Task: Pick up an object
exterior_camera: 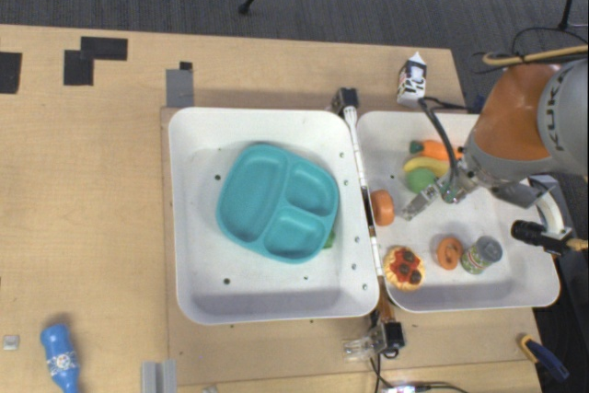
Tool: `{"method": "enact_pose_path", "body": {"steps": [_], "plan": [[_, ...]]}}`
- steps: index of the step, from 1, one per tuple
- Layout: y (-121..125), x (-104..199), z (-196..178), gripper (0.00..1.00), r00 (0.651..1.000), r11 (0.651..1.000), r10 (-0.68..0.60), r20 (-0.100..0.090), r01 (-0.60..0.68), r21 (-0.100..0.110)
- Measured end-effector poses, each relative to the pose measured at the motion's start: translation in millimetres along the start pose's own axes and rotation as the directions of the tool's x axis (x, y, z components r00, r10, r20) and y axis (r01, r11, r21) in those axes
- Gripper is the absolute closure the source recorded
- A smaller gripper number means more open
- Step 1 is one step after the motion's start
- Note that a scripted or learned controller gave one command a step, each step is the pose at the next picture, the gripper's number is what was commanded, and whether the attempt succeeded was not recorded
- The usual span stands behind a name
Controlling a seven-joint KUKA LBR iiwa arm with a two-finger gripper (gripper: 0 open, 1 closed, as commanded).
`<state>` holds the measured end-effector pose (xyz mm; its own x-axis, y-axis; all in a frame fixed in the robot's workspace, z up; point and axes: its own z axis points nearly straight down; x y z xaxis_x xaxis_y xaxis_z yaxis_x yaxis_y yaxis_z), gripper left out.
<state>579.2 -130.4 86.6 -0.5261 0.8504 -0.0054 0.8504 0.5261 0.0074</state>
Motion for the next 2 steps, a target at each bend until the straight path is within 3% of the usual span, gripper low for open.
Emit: {"method": "enact_pose_path", "body": {"steps": [1, 2], "plan": [[57.7, -28.8, 2.3, 0.00, 0.987, 0.987, 0.157, -0.012, -0.157, 0.020], [37.8, 20.7, 0.2, 0.00, 0.984, 0.984, 0.178, -0.001, -0.178, 0.003]]}}
